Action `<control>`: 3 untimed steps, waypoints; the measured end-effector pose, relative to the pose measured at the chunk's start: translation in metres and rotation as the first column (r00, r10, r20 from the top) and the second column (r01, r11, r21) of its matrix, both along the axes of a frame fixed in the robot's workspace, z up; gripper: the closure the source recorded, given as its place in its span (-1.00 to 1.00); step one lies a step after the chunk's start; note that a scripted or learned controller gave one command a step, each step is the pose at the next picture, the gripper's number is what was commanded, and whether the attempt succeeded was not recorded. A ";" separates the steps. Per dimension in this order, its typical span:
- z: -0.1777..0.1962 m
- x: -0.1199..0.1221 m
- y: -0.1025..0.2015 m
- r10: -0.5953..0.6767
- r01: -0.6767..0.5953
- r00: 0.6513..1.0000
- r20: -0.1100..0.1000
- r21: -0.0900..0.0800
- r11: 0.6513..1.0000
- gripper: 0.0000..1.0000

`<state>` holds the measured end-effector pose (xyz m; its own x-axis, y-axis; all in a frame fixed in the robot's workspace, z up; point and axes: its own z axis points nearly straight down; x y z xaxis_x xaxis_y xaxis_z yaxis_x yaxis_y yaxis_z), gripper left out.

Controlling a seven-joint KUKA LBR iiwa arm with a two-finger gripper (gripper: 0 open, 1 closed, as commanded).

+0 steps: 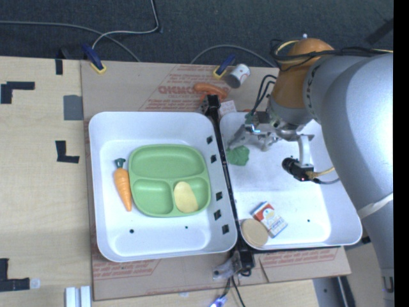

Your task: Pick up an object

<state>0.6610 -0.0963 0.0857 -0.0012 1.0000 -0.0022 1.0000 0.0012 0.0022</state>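
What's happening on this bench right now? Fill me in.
A grey arm with an orange band is reaching into the right bin, its gripper low beside a small green object near the bins' divider. Nothing is visibly lifted. Also in that bin are a red and white box and a tan disc. The left bin holds a green divided tray with a yellow piece in it, and a carrot beside it.

A light wooden bench (38,190) carries a brown cardboard sheet (137,85). Two shallow white bins sit side by side on the cardboard: the left bin (105,171) and the right bin (332,226), their inner edges touching.
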 end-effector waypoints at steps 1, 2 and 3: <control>0.000 -0.018 -0.002 0.000 0.000 1.000 0.000 0.000 1.000 -1.00; 0.000 0.008 0.002 0.000 0.000 1.000 0.000 0.002 1.000 -1.00; 0.000 -0.003 -0.004 0.000 0.000 1.000 0.000 0.000 1.000 -1.00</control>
<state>0.6580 -0.1001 0.0857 -0.0015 1.0000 -0.0020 1.0000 0.0015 0.0021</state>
